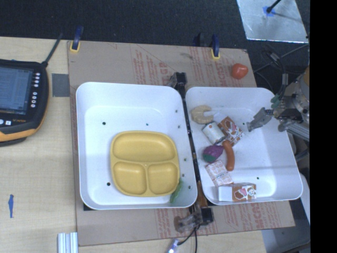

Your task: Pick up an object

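Note:
The right bin point(274, 162) holds several small items. They are a beige piece point(200, 113), a white cylinder point(212, 132), a patterned packet point(230, 129), a purple piece point(213, 152), an orange sausage-shaped piece point(229, 155), a red-and-white packet point(218, 172) and a small box point(238, 192). My gripper point(259, 120) reaches in from the right edge over the bin's upper right part. It points toward the patterned packet and stands a short way to its right. Nothing visibly hangs from it.
The left bin point(95, 120) bears a yellow divided plate point(145, 162), with a green item point(175, 192) at its lower right corner. A red ball-like object point(239, 70) lies on the cardboard behind the right bin. A control pendant point(18, 99) sits at the far left.

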Controlling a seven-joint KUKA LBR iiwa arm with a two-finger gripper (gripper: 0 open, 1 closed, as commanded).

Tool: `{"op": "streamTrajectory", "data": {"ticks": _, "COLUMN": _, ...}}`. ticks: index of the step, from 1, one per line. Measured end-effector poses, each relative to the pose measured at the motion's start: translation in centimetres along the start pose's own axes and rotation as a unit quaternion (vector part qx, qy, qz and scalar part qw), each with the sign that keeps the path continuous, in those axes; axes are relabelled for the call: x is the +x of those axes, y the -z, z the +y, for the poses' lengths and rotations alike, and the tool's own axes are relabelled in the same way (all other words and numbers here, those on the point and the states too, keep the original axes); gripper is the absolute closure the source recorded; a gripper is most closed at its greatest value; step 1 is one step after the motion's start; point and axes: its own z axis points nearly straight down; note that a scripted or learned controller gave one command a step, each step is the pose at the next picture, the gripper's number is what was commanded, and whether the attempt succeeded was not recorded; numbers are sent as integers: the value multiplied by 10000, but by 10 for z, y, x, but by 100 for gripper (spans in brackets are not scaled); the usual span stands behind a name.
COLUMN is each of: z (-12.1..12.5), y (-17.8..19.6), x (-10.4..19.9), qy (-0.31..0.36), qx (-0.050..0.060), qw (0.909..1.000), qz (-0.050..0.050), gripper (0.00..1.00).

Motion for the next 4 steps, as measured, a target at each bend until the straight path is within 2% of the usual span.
{"op": "streamTrajectory", "data": {"ticks": 1, "z": 88, "y": -114, "x": 36, "qy": 6, "qx": 10, "qw": 10000, "qz": -6, "gripper": 0}}
{"op": "streamTrajectory", "data": {"ticks": 2, "z": 103, "y": -155, "x": 11, "qy": 0, "qx": -8, "qw": 10000, "qz": -14, "gripper": 0}}
{"op": "streamTrajectory", "data": {"ticks": 3, "z": 19, "y": -155, "x": -15, "qy": -2, "qx": 3, "qw": 10000, "qz": -6, "gripper": 0}}
{"op": "streamTrajectory", "data": {"ticks": 4, "z": -5, "y": -146, "x": -50, "qy": -9, "qx": 7, "qw": 10000, "qz": 5, "gripper": 0}}
